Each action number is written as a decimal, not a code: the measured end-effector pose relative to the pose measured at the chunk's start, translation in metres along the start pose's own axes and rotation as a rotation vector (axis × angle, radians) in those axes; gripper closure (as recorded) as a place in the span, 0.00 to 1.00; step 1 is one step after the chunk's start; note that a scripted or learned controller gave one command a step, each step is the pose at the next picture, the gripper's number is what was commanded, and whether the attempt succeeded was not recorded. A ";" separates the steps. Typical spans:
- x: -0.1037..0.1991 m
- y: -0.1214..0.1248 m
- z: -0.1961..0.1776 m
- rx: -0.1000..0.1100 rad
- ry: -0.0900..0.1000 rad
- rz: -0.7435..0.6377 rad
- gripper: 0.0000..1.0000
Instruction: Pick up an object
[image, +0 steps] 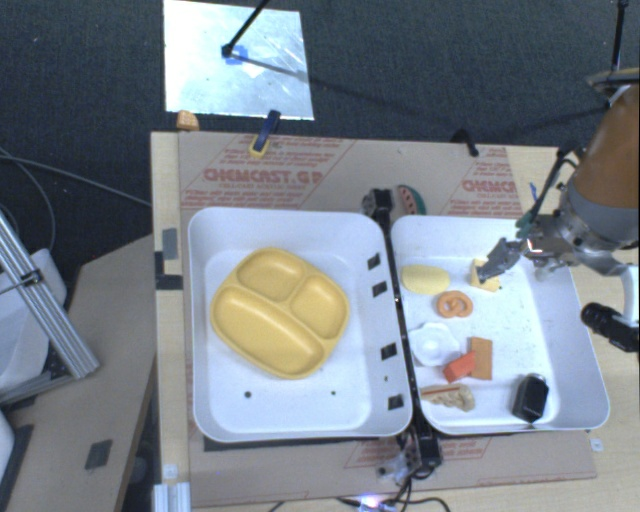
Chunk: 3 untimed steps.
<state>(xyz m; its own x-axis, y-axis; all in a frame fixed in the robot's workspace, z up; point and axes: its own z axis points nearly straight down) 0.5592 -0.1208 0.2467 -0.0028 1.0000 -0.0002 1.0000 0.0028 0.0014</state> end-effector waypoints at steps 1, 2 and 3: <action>-0.079 -0.034 0.124 0.012 0.000 0.010 0.00; -0.086 0.018 0.164 -0.003 -0.001 -0.003 0.00; -0.086 0.017 0.151 -0.004 -0.001 -0.002 1.00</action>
<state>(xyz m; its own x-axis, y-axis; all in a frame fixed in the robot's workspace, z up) 0.5766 -0.2066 0.0958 -0.0044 1.0000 -0.0015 1.0000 0.0044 0.0054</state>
